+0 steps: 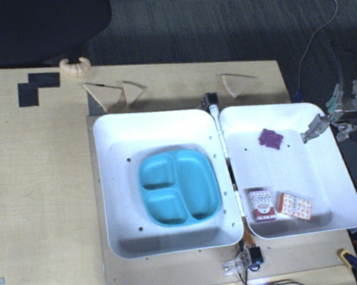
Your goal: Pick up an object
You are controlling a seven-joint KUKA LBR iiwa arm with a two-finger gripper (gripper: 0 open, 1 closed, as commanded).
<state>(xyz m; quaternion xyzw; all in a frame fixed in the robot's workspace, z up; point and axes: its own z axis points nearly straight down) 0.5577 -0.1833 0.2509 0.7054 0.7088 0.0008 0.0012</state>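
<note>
Found no readable text, brand, number or sign anywhere. Noted red-and-white printing on the face of the small packet [261, 205] in the right bin [330, 175], and an orange-and-white pattern on the packet beside it [294, 206], but could not make out a single letter on either; too small and blurred.

Purple lump [271, 139], two small red-and-white packets [261, 205] [294, 206] lie flat in right bin [330, 175].
</note>
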